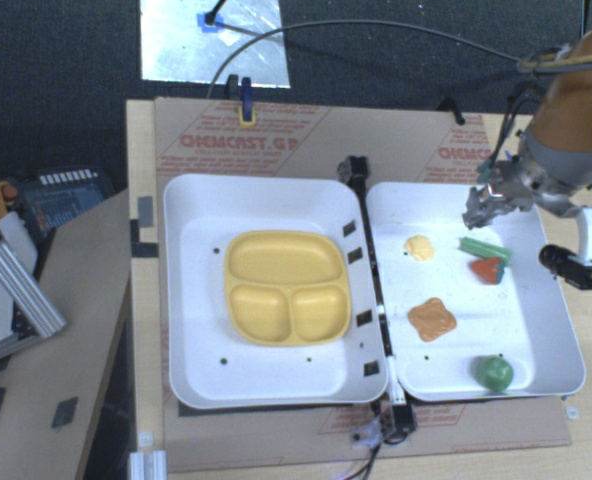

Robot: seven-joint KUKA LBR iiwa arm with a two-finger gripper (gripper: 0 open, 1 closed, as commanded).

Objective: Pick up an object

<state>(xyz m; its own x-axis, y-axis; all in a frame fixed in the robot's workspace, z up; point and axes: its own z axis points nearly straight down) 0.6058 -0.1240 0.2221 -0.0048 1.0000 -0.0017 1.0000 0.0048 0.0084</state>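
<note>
Looking down from my one camera, I start with the bench [306, 128], a board with red lettering that carries both shallow white bins. My left bin [191, 268] holds a yellow divided tray [281, 286] with three compartments, lying flat near the middle of the bin floor. My right bin [551, 338] sits just beside it, the two meeting along a dark hinge strip down the centre.

My arm [576, 108] comes in from the right of the view, grey with its orange band showing at the upper corner. Its gripper [483, 208] hangs over the far part of the right bin, just above the green and red pieces. From this slant I cannot tell how it is set, and I see nothing between its tips.

Candidates for picking all lie in the right bin, apart from one another. An orange flat piece [432, 319] rests near the middle of the floor. A green round object [494, 372] sits toward the near edge. A green bar [486, 249] lies tilted just below the gripper, touching a small red piece [489, 270] beneath it. A pale yellow lump [419, 248] sits toward the hinge side.
</note>
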